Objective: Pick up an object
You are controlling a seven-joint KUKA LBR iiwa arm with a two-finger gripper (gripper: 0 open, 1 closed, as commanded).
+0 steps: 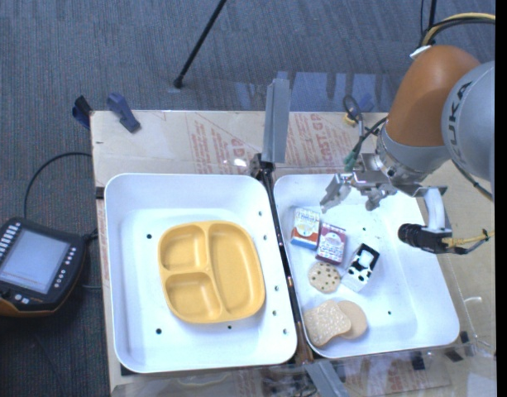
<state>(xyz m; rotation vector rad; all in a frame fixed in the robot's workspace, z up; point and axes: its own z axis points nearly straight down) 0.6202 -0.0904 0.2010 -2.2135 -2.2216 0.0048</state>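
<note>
The right bin [418,304] holds several small things. A blue-and-white carton [305,227] and a red carton [332,242] lie side by side near its left wall. A black-and-white carton [362,267] lies just right of a round cookie [324,277]. Two bread slices [334,321] rest at the front. My gripper [353,195] hangs over the back of this bin, above and behind the cartons, open with nothing between its fingers [331,194].
The left bin [129,222] holds a yellow divided tray [210,270]. A black cylinder [420,236] on a white bracket juts over the right bin's right side. A teach pendant [28,263] lies on the floor at left. A grey post [276,126] stands between the bins at the back.
</note>
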